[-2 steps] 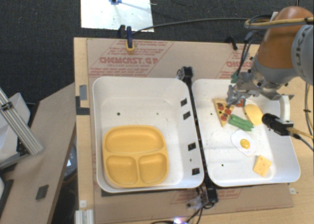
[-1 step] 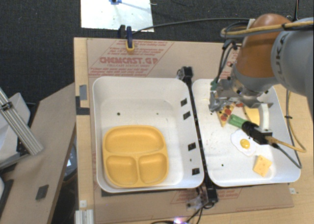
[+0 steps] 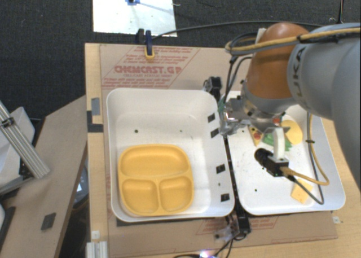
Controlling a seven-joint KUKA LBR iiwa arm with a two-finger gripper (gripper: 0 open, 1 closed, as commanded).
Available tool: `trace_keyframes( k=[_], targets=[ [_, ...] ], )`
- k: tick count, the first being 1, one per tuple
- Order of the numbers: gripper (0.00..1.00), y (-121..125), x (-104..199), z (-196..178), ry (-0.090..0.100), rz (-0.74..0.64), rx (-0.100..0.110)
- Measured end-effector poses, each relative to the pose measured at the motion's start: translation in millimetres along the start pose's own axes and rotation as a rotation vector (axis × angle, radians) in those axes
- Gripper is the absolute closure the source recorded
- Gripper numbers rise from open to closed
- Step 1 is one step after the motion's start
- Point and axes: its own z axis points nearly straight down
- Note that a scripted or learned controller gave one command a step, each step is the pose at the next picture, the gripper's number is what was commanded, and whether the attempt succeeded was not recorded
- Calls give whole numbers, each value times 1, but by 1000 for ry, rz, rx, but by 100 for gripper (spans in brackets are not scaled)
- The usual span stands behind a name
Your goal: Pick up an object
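Note:
In the right bin (image 3: 265,203) lie several small objects. A black lump (image 3: 269,162) sits near the middle, and a yellow wedge (image 3: 300,193) lies towards the front right. A green and white piece (image 3: 280,140), a yellow round piece (image 3: 293,131) and small red bits (image 3: 256,135) lie at the back. The grey arm with its orange band (image 3: 276,62) reaches in from the right and hangs over the back of this bin. My gripper (image 3: 268,132) points down under the wrist, just behind the black lump, and the wrist largely hides it.
The left bin (image 3: 163,110) holds a yellow divided tray (image 3: 156,179) at its front. A thin yellow cable (image 3: 318,175) loops from the arm over the right bin's right side. Black clips (image 3: 221,169) sit along the wall between the bins.

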Motion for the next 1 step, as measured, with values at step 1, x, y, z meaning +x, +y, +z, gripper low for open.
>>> trace_keyframes(
  k=[1],
  targets=[
    [100,-12,50,2,-1,0,0]
  ],
)
